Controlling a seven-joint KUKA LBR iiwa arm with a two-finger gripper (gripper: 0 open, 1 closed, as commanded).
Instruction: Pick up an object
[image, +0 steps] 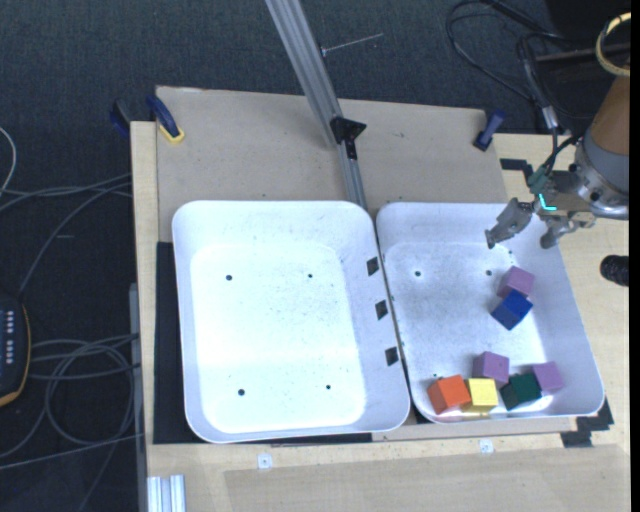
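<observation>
— Dark carpet with loose black cables (70, 330) frames a pale wooden surface (260, 150) carrying two shallow white bins. What sits where?

— Seen from the overhead camera, the left bin (270, 410) shows bare white floor marked by a few small dark dots. The right bin (575, 330) holds the blocks. A light purple block (519, 279) lies touching a dark blue block (511, 309) near the bin's middle-right. Along the near edge sit an orange block (450, 392), a yellow block (483, 393) and a dark green block (521, 390) in a close row, with a purple block (491, 366) just behind the yellow one and another purple block (548, 376) beside the green.

— And the arm?

— It reaches in from the right, its grey wrist above the right bin's far corner. The gripper (527, 230) hangs over the bin's upper right area, jaws spread apart with nothing between them (a small teal light glows on the wrist). The light purple block lies just below the fingers in the frame, apart from them.

— Any brand, label or lettering?

— None that can be read. Blue clamps (165, 118) grip the board's far corners, a grey metal rail (320, 90) slants down between the bins, and three small black clips (381, 308) line the seam where the bins meet.
</observation>
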